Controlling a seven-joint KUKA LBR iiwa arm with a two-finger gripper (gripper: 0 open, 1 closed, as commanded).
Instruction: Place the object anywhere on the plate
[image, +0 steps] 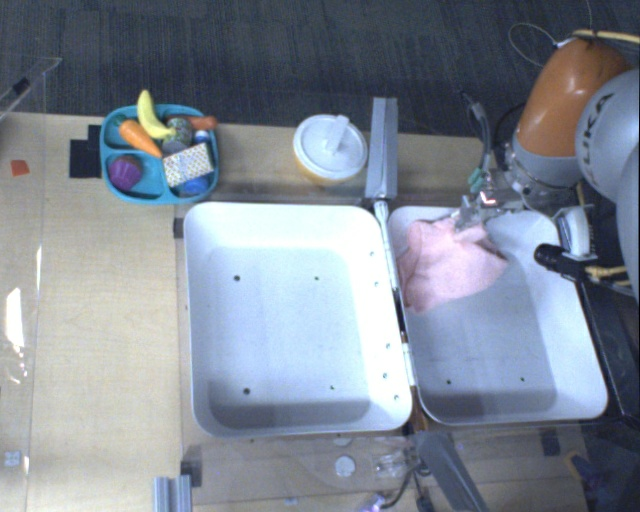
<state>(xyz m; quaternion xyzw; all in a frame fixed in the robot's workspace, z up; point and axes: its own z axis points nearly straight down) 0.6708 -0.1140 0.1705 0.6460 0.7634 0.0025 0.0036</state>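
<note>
- The gripper of the grey-and-orange arm hangs low at the back edge of the right bin, reaching in from the right; whether it is spread, pressed together or pinching cannot be told from this slant.
- A pink cloth lies crumpled in the back left corner of that bin, against the wall shared with the left bin; its upper right tip appears to reach up to the gripper, though contact cannot be confirmed.
- The cloth looks soft, light and limp; it will likely sag and trail when lifted, and it is neither fragile nor slippery; a raised fold or the bunched ridge near its back edge seems the surest place to pinch, since a flat patch may slide free.
- A blue sectioned plate, holding toy fruit and vegetables, sits at the back left of the bench, well apart from the cloth, beyond the left bin.
- A white lidded cup stands behind the left bin, between plate and gripper.
</note>
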